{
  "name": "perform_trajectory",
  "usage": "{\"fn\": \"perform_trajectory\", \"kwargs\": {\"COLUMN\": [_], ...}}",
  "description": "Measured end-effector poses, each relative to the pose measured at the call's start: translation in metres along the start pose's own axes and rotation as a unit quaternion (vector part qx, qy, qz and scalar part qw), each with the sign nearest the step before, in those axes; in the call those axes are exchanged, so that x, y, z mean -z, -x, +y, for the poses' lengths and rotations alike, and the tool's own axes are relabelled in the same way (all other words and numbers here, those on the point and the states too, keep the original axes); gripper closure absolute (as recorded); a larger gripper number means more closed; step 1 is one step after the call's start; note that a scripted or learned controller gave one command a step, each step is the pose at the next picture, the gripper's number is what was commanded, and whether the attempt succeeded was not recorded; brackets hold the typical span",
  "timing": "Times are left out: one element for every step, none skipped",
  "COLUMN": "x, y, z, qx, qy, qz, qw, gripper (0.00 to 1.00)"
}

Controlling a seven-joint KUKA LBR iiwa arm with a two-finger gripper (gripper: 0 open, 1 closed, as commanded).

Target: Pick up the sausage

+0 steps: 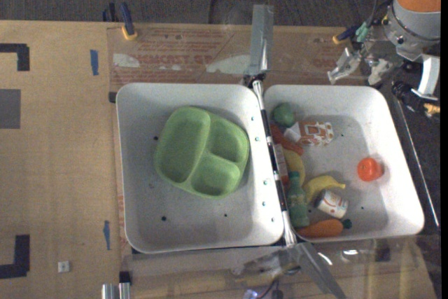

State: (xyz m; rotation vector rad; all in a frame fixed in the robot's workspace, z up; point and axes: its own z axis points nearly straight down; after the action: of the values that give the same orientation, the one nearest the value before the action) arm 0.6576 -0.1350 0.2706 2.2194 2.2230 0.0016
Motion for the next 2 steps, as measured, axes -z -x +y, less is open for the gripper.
{"fn": "perform_trajectory", "kwargs": {"x": [-0.105, 0.05], "y": [-0.002, -0.012], "z": [-0.039, -0.065], "qx": [-0.238, -0.461], "qy": [-0.002, -0.001], "qz": [0.0, -0.001], "qw": [0.9714, 0.8875], "gripper": [0.0, 0.0]}}
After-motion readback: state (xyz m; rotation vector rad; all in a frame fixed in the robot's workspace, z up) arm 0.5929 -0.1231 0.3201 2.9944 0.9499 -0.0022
